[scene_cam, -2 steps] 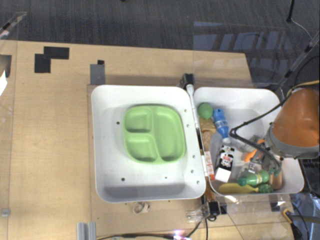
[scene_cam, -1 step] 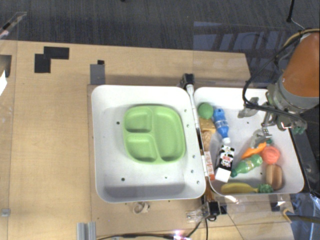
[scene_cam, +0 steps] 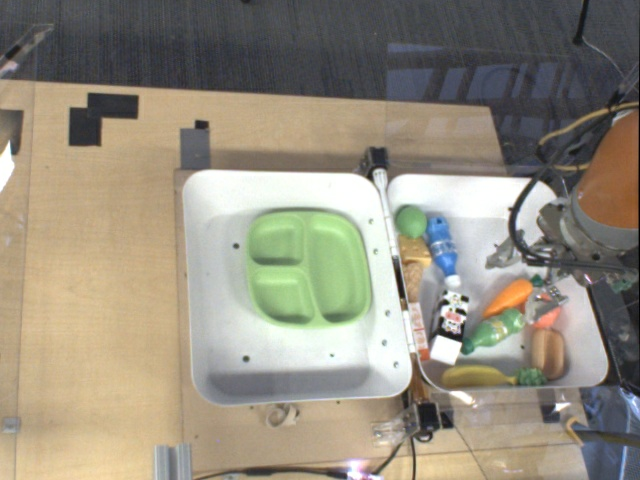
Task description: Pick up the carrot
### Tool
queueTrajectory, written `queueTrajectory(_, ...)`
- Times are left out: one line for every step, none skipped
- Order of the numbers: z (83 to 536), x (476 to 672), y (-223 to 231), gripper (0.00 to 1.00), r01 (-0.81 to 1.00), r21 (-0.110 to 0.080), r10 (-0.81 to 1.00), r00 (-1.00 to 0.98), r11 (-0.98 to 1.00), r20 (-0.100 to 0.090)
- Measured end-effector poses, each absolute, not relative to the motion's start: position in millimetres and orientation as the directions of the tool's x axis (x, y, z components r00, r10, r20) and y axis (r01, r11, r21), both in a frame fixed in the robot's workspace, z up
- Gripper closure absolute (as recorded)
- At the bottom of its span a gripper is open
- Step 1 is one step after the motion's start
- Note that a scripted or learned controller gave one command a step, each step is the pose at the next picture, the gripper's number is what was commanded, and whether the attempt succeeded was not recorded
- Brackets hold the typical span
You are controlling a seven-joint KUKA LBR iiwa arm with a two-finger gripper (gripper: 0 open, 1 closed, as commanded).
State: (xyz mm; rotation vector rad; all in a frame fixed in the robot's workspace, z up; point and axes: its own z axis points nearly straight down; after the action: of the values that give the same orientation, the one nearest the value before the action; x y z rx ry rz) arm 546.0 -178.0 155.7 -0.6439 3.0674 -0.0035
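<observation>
Green divided tray (scene_cam: pixel 305 268) fills left bin (scene_cam: pixel 215 368) (centred).

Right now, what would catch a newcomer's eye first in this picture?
Probably the green divided plate, alone in the middle of the left bin. Next, the clutter of toy food in the right bin, where the orange carrot lies near the arm's gripper, beside a green bottle and a banana.

Carrot (scene_cam: pixel 510 296) in right bin (scene_cam: pixel 470 193) (among other items), divided tray (scene_cam: pixel 305 268) in left bin (scene_cam: pixel 215 298)
</observation>
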Motion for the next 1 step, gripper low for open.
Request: queueTrajectory(90.9,507.6,-206.0,0.0,-0.547,-0.008,-0.547,-0.837,0.837,-0.01)
